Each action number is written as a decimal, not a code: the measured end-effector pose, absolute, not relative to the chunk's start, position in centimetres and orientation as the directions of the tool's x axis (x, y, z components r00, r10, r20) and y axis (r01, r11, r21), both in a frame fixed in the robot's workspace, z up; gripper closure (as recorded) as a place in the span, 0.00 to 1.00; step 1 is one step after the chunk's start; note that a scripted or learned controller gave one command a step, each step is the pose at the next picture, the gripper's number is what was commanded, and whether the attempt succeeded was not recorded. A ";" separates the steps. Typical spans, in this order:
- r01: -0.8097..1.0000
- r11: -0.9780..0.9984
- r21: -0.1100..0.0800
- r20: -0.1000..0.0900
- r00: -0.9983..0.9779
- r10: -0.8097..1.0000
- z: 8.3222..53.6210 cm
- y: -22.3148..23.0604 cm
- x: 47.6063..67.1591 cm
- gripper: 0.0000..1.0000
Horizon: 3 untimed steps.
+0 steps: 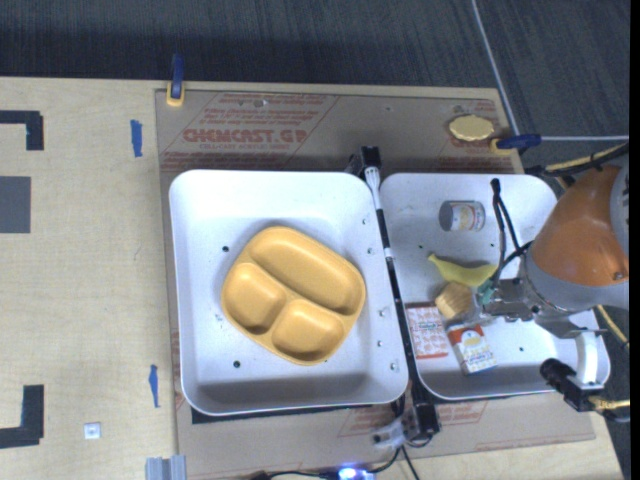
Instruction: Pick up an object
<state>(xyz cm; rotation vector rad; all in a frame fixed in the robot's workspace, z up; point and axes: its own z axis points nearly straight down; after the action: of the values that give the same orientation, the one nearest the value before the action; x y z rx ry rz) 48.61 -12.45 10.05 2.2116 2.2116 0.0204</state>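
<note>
- The gripper reaches in from the right, low over the right bin; its metal parts are small and blurred, and whether it is spread or closed cannot be told.
- The arm's orange band and grey wrist rise behind the gripper and hide the bin's right wall and part of its floor.
- A tan wooden block lies just left of the gripper tip, touching or nearly so; the contact itself is too blurred to judge.
- A yellow banana lies just above the block and up-left of the gripper; a black cable crosses close by its right end.
- A red-and-white printed card lies flat down-left of the gripper, against the bin's left wall; its print is too small to read.
- A small red-and-white packet lies just below the gripper, beside the card.
- A small metal can lies on its side well above the gripper, towards the bin's far wall.
- In the left bin, well left of the gripper, sits a yellow three-compartment tray, tilted diagonally.
- A round tan disc sits on the board beyond the right bin.
</note>
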 end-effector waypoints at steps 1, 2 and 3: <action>1.000 0.003 0.002 0.001 -0.003 1.000 18.5 -1.5 57.3 1.00; 1.000 0.002 0.000 0.000 -0.002 1.000 18.5 -1.6 57.2 0.00; 1.000 0.000 0.003 -0.002 0.000 1.000 20.6 -8.9 55.9 0.00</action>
<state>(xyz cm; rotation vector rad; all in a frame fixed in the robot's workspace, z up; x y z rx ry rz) 55.95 -8.89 20.57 2.2192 2.2192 0.0011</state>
